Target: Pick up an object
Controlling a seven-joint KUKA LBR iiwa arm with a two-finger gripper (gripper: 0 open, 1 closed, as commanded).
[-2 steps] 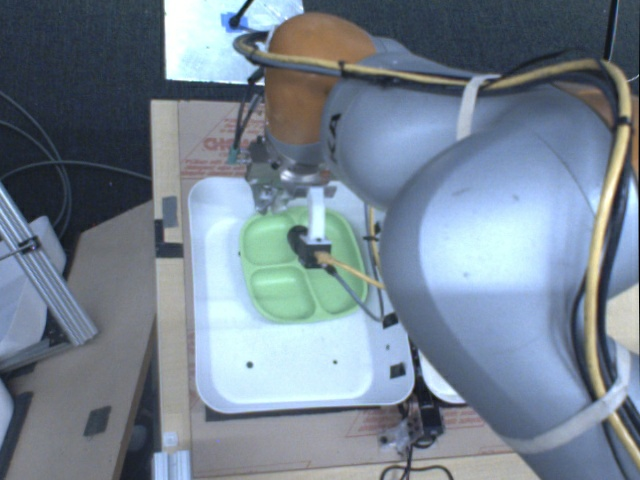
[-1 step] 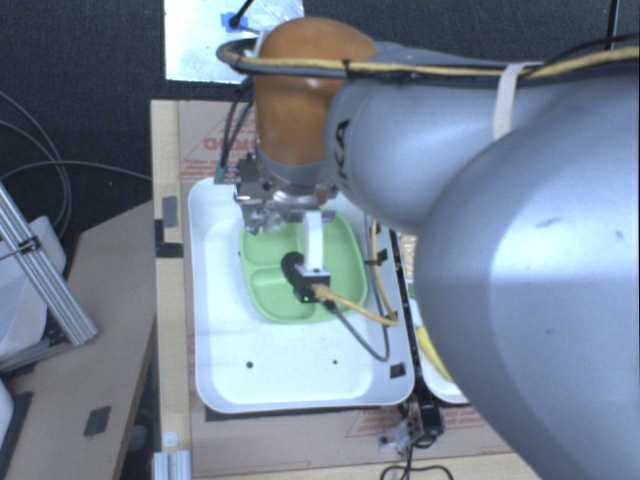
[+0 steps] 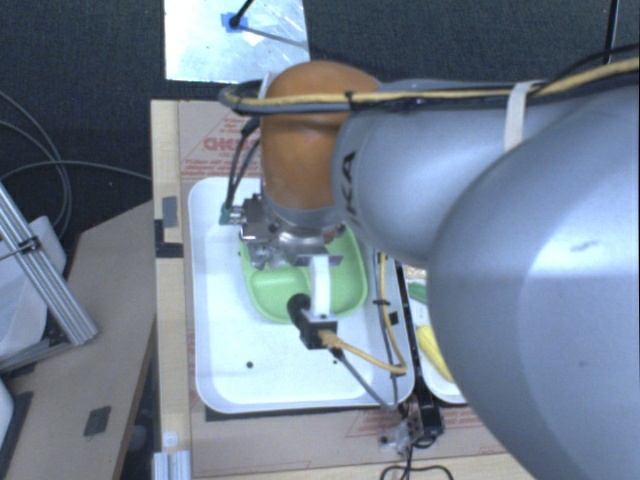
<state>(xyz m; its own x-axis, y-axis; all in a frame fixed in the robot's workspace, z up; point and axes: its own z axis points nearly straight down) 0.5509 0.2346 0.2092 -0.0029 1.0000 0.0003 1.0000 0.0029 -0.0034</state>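
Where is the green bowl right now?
The green bowl sits in the left white bin, toward its right side, directly under the arm's orange band and wrist.

Large black letters are printed on the rounded grey metal casing of the arm [image 3: 420,183], just right of its orange band; "KA" can be read, running sideways, and the rest of the word is hidden. Red lettering is printed on the brown cardboard sheet [image 3: 215,138] that lies under the far-left corner of the bench, but it is cut off and too blurred to be read. No other text can be made out.
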